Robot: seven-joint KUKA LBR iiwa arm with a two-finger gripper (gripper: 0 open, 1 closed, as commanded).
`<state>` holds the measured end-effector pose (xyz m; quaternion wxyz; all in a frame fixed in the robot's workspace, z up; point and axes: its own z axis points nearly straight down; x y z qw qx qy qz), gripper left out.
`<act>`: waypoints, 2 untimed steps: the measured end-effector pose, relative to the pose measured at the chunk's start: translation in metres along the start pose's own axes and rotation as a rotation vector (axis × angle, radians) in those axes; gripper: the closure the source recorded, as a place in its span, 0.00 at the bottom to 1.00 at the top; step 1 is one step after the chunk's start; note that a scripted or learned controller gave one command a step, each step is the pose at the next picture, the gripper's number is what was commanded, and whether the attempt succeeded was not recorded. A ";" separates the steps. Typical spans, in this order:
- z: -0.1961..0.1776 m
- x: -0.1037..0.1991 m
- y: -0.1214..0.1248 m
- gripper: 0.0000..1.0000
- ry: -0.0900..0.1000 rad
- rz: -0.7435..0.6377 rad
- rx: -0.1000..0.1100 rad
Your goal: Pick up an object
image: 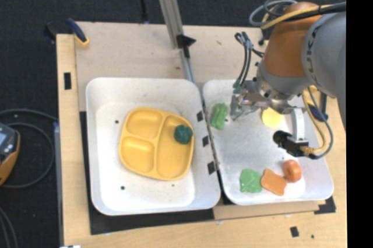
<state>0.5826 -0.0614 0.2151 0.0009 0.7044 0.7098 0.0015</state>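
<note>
My gripper (pixel 238 110) hangs over the upper left part of the right bin (pixel 250 150), just right of a light green object (pixel 218 115) that lies by the bin's left wall. A yellow object (pixel 271 118) lies to the gripper's right, partly under the arm. Near the bin's front lie a green piece (pixel 250 181), an orange piece (pixel 273 181) and a small orange-red piece (pixel 291 170). Nothing shows between the fingers.
The left bin (pixel 105 182) holds a yellow divided tray (pixel 152 142) with a dark green lump (pixel 183 134) on its right compartment. A metal post (pixel 169 2) rises behind the bins. A black cable fitting (pixel 288 142) hangs off the arm over the right bin.
</note>
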 end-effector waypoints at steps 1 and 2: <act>-0.010 0.050 -0.010 1.00 0.001 0.001 0.002; -0.020 0.111 -0.013 1.00 0.002 -0.002 0.001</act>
